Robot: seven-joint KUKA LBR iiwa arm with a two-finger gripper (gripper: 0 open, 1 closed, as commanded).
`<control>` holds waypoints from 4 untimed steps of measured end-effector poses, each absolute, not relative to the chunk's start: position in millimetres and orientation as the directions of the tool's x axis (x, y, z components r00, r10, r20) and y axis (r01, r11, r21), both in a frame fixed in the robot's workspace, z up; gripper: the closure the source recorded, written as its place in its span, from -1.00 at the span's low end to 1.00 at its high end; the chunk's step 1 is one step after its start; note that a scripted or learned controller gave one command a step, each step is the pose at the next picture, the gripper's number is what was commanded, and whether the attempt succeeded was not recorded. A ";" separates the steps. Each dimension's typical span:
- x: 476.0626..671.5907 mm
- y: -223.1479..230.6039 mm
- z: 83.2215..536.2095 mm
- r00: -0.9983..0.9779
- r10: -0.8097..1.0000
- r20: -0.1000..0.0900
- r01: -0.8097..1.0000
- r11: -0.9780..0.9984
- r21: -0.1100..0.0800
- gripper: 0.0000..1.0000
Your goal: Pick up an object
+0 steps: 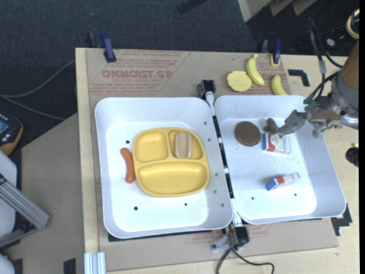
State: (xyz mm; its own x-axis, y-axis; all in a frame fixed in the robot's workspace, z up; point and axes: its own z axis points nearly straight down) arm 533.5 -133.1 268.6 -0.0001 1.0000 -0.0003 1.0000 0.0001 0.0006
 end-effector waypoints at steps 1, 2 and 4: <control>549.0 -205.2 183.2 0.005 1.000 0.000 1.000 -0.005 -0.005 -1.00; 503.8 -161.9 85.0 0.000 1.000 0.007 1.000 0.000 -0.014 -1.00; 479.5 -131.5 94.7 0.001 1.000 0.000 1.000 -0.001 0.001 1.00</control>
State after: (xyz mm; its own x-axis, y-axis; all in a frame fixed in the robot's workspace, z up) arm 479.5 -131.5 94.7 0.0009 1.0000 -0.0003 1.0000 -0.0009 0.0014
